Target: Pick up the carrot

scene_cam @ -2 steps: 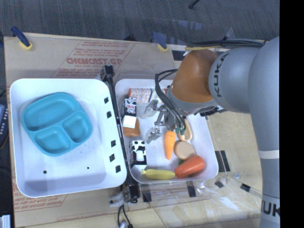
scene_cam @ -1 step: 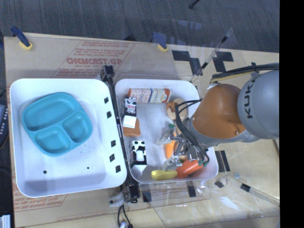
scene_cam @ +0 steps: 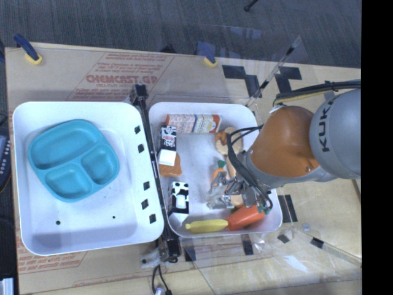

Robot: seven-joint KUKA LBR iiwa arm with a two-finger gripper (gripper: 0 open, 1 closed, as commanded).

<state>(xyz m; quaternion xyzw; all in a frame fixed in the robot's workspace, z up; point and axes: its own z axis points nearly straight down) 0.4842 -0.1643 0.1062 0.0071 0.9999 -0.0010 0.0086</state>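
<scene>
**Carrot position relative to gripper**

The carrot (scene_cam: 246,216) lies in the right bin (scene_cam: 198,145), lower right corner, beside the banana (scene_cam: 207,225). Its long axis runs roughly left-right, slightly tilted. The gripper (scene_cam: 230,192) hangs just above-left of it in frame; finger state cannot be determined.

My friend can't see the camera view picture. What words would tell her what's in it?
A grey and orange robot arm reaches into the right white bin, its pincer low over the toy food, just above an orange carrot and a yellow banana. The left white bin holds a blue divided plate.
</scene>
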